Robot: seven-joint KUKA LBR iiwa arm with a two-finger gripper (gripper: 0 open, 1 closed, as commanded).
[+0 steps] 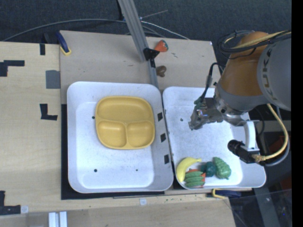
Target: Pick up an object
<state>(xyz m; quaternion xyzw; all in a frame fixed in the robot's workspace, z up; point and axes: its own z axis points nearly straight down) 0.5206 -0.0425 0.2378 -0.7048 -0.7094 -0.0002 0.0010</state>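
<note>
right bin [187, 98]: banana [185, 165] (below jaws)

1. From my remote feed, the bench [113, 65] is a light wooden board, pale tan, with a few scuffs near its top edge.
2. Black tape marks [46, 111] sit on the left part of the wood, some L-shaped, plus a grey square patch [53, 79].
3. A blue and yellow clamp [63, 43] grips the upper left corner of the raised board.
4. Behind the bench I see dark blue-grey carpet [57, 6] with thin cables [71, 22] curving across it.
5. A grey metal pole [132, 20] slants down from the top to the board.
6. Lighting looks even and soft.
</note>
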